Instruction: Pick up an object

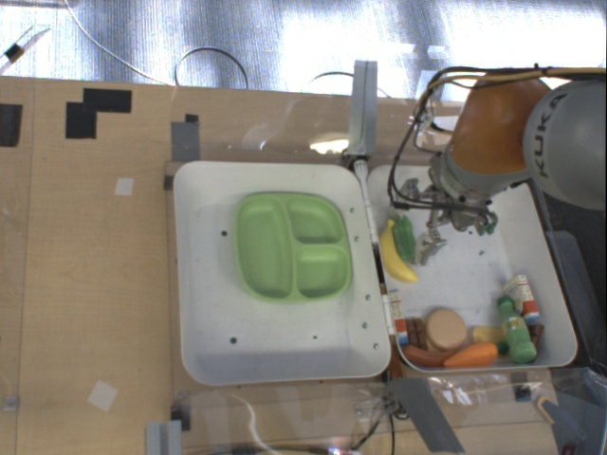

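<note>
My gripper (pixel 432 245) hangs over the upper left part of the right bin (pixel 474 273), open, with nothing between its fingers. Just left of it lie a green vegetable piece (pixel 404 238) and a yellow banana (pixel 395 257) by the bin's left wall. Along the front edge of that bin sit a round tan disc (pixel 446 330), an orange carrot (pixel 470 355), a dark red sausage (pixel 424 355) and a green bottle (pixel 516 335).
The left bin (pixel 204 254) holds a green divided plate (pixel 291 246). A small white and red bottle (pixel 522 295) lies at the right bin's right side. A grey post (pixel 362 112) stands behind the wall between the bins.
</note>
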